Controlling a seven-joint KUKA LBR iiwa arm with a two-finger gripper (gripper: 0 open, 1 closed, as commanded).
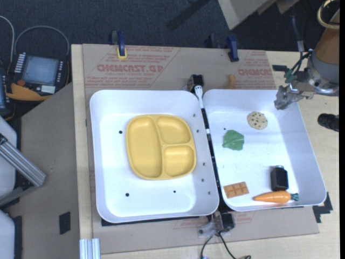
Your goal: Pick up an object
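Left bin (102, 144): one yellow divided plate (160, 146), rigid and wide, poor for a pinch.

Right bin (307, 144), five small items, one each:
- green leaf piece (233, 140), mid-bin, probably soft and light
- waffle cracker (235, 189), flat, hard to get under
- cookie (257, 120), flat
- carrot (275, 197), near the front rim, looks stiff; best grasped across its middle
- black block (278, 177)

The gripper (284, 100) is at the right bin's back corner with nothing between its fingers; can't tell if it's spread or closed.
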